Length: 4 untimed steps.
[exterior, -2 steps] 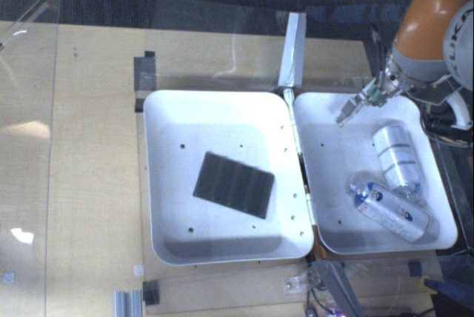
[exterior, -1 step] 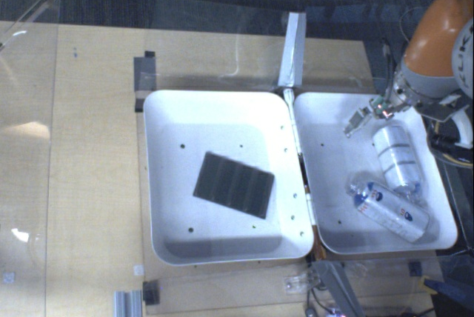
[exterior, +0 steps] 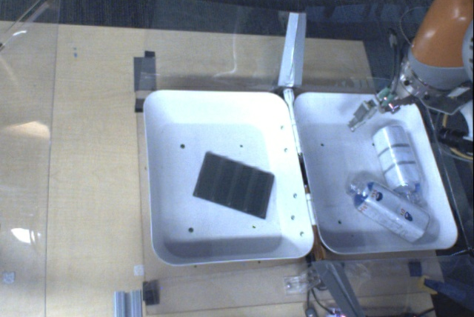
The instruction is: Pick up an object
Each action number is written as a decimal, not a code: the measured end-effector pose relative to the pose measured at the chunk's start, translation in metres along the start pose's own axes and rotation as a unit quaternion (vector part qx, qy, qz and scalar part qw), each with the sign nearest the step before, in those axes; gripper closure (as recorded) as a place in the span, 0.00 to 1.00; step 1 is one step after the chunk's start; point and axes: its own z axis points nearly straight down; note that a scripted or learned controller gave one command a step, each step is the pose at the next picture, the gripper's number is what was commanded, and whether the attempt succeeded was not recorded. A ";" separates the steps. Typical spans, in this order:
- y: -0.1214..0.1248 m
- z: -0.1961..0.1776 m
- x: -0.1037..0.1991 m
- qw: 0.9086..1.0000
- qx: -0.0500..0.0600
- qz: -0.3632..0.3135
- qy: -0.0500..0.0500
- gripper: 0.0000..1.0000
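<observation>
- In the left bin (exterior: 159,160), near its middle and a little toward the front edge: a dark flat ribbed pad (exterior: 234,185), lying turned at a slant. Looks thin, light and perhaps a bit flexible; hard to pinch from above because it lies flush on the floor of the bin. Best taken at one of its long edges, or by a corner if one can be lifted.
- In the right bin (exterior: 326,160), toward its right wall: an upright-lying clear plastic bottle (exterior: 397,156) with thin dark rings. Probably empty, so light, smooth and easy to dent; likely to roll or slip. Best gripped across the middle of the body, gently.
- Just in front of it, near the front right corner of the same bin and touching or almost touching the bottle: a clear tube (exterior: 391,212) with blue print, lying aslant. Also light and slippery, round, likely to roll away; grip across the width near the centre.
- Above the back part of the right bin, near its back right corner: the tool (exterior: 368,114), below the orange band of the arm. Holding nothing between the fingers; open or closed, cannot tell from here.
</observation>
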 end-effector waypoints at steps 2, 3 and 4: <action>-0.064 0.099 0.052 0.998 0.001 -0.069 0.001 0.00; -0.090 0.099 0.082 0.994 -0.004 -0.109 -0.003 0.00; -0.087 0.088 0.082 0.994 -0.007 -0.109 -0.003 1.00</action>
